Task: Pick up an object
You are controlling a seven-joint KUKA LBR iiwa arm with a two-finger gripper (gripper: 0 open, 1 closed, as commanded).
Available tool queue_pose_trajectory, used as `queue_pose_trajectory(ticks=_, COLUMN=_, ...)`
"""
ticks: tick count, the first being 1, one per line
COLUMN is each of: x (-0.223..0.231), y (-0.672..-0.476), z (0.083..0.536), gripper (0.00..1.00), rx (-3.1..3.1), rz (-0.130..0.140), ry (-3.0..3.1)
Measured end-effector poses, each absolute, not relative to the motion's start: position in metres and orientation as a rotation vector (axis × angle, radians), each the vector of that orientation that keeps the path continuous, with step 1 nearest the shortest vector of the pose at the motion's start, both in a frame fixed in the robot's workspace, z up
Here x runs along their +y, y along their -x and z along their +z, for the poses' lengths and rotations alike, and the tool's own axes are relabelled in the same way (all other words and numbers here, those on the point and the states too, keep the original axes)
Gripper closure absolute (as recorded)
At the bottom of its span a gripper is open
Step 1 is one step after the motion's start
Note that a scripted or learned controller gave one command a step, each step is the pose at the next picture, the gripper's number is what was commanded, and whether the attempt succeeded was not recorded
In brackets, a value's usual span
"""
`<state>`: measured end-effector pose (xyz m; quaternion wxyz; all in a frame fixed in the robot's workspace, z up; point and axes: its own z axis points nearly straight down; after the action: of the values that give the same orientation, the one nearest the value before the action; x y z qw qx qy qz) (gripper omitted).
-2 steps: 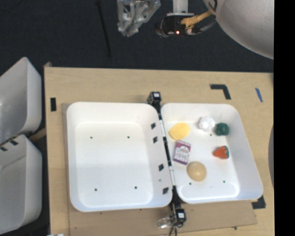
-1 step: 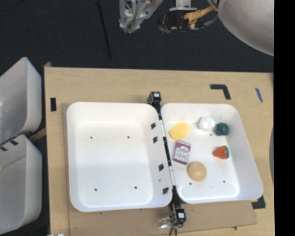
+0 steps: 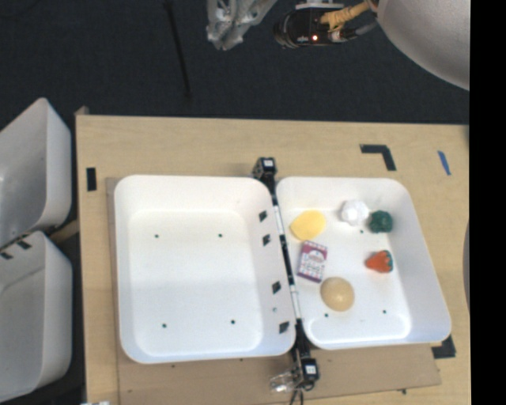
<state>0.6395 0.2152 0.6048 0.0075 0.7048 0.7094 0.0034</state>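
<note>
The right bin [image 3: 411, 312] holds several small objects. A yellow lump [image 3: 307, 225] lies near its left wall, with a small purple box [image 3: 312, 262] just below it. A tan ball [image 3: 337, 293] sits nearer the front. At the back right a white lump [image 3: 353, 212] rests beside a dark green piece [image 3: 381, 221], and a red piece with a green top [image 3: 379, 262] lies below them. My gripper [image 3: 230, 22] hangs high at the top of the camera view, over the dark floor and far from both bins.
The left bin [image 3: 190, 348] adjoins the right one along a clipped seam [image 3: 281, 253]. Both bins stand on a tan board [image 3: 198, 146]. White boxes [image 3: 32, 237] stand off the board's left edge. The grey arm [image 3: 427, 32] crosses the top right corner.
</note>
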Motion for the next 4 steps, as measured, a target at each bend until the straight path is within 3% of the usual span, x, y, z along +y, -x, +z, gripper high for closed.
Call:
queue_pose_trajectory(ticks=2, x=0.213, y=-0.641, z=0.626, gripper=1.0, rx=2.211, rz=0.03, ry=-2.194)
queue_pose_trajectory(ticks=4, x=0.212, y=-0.644, z=0.649, gripper=1.0, rx=2.198, rz=0.078, ry=-2.177)
